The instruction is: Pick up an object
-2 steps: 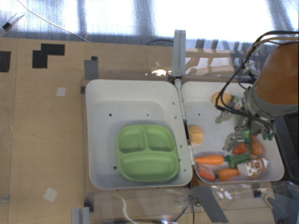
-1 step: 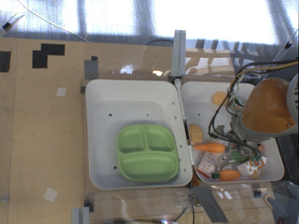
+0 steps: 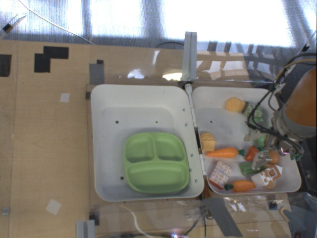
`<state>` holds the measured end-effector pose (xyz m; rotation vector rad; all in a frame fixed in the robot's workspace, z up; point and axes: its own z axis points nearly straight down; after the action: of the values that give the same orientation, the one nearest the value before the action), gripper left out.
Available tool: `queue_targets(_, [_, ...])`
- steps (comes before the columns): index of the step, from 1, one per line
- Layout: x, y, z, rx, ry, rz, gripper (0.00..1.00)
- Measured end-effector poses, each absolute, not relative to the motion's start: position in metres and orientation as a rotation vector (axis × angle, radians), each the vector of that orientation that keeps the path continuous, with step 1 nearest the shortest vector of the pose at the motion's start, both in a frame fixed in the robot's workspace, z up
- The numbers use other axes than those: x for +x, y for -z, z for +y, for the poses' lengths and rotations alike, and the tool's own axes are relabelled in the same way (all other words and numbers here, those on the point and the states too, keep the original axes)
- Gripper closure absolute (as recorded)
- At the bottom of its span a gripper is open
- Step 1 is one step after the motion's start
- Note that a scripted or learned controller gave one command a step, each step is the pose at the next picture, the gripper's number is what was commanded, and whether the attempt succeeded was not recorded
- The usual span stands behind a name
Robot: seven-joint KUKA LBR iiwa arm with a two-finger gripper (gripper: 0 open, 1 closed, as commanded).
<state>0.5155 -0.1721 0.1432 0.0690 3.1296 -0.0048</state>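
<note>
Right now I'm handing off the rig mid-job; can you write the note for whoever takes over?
Gripper: low in the right white bin, over the toy clutter at its right end; its state is not visible.
Things: long orange toy carrot, second carrot and small red-and-white carton lie in that bin. Green divided plate sits in the left bin.
Done: no pick confirmed.
Left: grasp and lift one object.

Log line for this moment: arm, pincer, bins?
arm: reaching into right bin | pincer: low among toy food, near carrot | grasp: cannot tell | left bin: green divided plate
</note>
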Motion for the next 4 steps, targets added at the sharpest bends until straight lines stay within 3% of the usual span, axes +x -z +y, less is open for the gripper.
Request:
queue_targets(1, [0.565,-0.090,-0.166,0.084,0.004,3.125,0.00])
queue_targets(2, [0.564,-0.090,-0.098,0.106,-0.002,3.123,0.00])
queue_targets(3, [0.554,-0.091,-0.085,0.189,0.001,3.120,0.00])
queue_targets(4, [0.557,-0.091,-0.087,0.005,0.002,3.123,0.00])
